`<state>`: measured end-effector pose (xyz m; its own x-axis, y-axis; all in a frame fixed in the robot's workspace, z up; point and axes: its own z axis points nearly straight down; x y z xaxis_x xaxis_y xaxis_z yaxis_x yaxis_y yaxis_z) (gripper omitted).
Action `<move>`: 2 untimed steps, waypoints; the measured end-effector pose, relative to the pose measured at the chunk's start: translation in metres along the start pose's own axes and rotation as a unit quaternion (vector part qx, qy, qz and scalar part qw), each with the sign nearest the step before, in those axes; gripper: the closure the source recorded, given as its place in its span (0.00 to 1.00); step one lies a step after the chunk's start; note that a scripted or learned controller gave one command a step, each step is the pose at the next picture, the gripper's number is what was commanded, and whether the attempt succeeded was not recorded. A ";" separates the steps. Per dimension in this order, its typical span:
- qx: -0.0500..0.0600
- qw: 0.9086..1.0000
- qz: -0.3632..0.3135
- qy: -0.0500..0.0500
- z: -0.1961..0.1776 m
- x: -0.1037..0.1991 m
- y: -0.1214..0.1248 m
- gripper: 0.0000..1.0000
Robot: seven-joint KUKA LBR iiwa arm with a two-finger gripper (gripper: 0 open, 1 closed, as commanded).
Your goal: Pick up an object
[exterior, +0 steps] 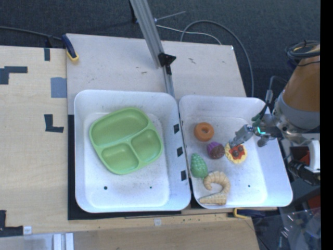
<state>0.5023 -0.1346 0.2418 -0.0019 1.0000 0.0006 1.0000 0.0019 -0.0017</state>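
Observation:
In the right bin (270,186) lie several toy foods: an orange donut (204,132), a purple fruit (215,150), a green ridged piece (198,165), a tan croissant (217,187), and a small yellow piece with red topping (237,154). My gripper (240,137) reaches in from the right and hangs just above the yellow piece, close to the purple fruit. Nothing shows between its fingers.
The left bin (83,155) holds a green divided plate (126,139). A grey pole (151,30) slants across the back of the bench, ending between the bins. A cable (218,27) loops behind the right bin.

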 end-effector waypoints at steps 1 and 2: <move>0.002 1.000 0.000 0.000 0.051 0.004 0.008 0.00; 0.003 1.000 0.001 0.000 0.110 -0.005 0.008 0.00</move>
<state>0.5097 -0.1394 0.1317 -0.0003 1.0000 0.0009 1.0000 0.0003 -0.0083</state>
